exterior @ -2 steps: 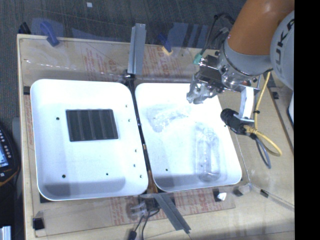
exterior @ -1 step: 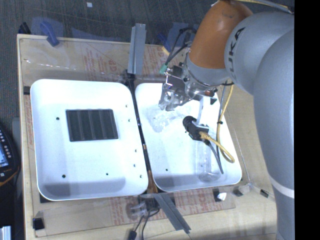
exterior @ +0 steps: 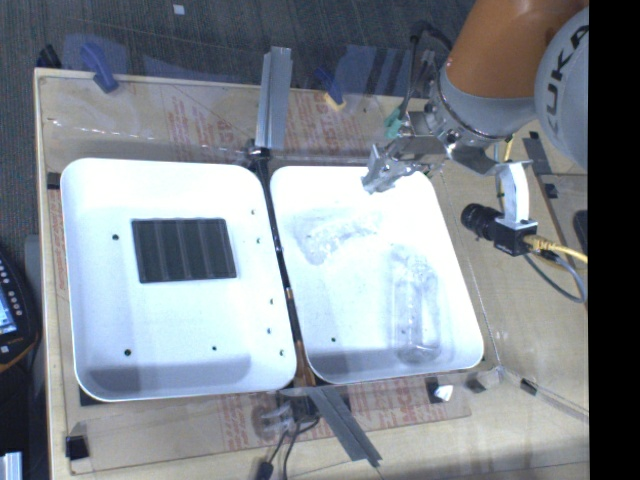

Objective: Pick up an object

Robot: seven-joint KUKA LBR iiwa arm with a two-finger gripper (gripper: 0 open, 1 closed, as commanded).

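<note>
- Landmark: right shallow white plastic bin, one of two sitting side by side on the pale wooden counter.
- Grey arm with orange band comes in from the right, above the far right corner of the right bin.
- Claw hangs over the far rim of the right bin, near the middle of that rim, fingers pointing down and left. Can't tell if the fingers are spread or pressed together; too small and blurred. Nothing seen between them.
- Clear plastic bottle lies on its side in the near right part of the right bin, long axis running far to near, well apart from the claw.
- Crumpled clear plastic wrap lies in the far left part of the right bin, near the claw but below and left of it, not touching as far as visible.
- Left shallow white plastic bin sits just left of the right bin, rims nearly touching.
- Dark grey ribbed rectangular panel lies flat in the far middle of the left bin, well left of the right bin.
</note>
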